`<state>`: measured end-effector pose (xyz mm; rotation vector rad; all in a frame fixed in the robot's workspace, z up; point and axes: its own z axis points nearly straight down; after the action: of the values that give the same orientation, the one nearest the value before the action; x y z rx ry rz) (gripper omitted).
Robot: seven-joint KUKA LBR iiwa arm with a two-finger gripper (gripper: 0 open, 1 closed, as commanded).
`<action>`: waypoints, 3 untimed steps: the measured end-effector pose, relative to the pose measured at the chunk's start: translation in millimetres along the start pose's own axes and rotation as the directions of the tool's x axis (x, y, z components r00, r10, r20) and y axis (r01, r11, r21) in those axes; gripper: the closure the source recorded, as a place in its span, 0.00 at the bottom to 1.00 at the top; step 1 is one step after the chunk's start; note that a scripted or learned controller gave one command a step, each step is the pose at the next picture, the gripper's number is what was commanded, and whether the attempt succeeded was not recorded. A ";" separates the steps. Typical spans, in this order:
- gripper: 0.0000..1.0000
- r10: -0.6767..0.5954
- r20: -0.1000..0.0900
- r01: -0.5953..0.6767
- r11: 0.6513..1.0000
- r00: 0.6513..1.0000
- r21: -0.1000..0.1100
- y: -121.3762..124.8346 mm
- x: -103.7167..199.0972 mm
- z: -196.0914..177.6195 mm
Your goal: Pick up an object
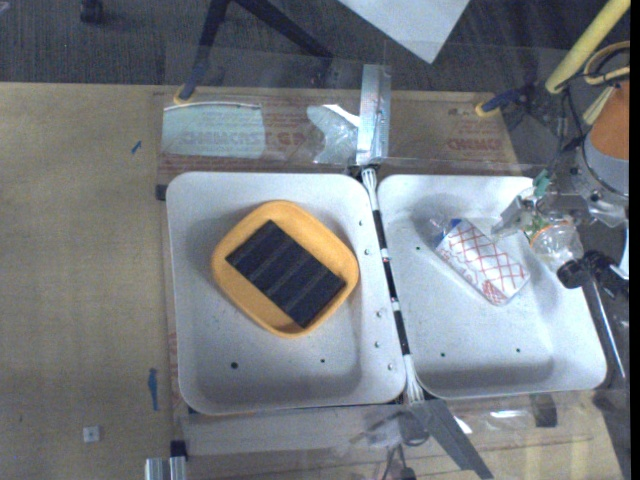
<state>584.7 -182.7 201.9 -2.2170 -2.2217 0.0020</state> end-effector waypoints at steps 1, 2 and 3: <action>0.00 -0.279 0.011 0.279 0.960 0.960 -0.019 10.8 55.9 85.0; 0.00 -0.279 0.011 0.279 0.960 0.960 -0.019 10.8 55.8 85.0; 0.00 -0.334 0.033 0.336 0.941 0.942 -0.050 41.3 67.9 88.1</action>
<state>625.7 -114.6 113.7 -1.8385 -2.6116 -0.0346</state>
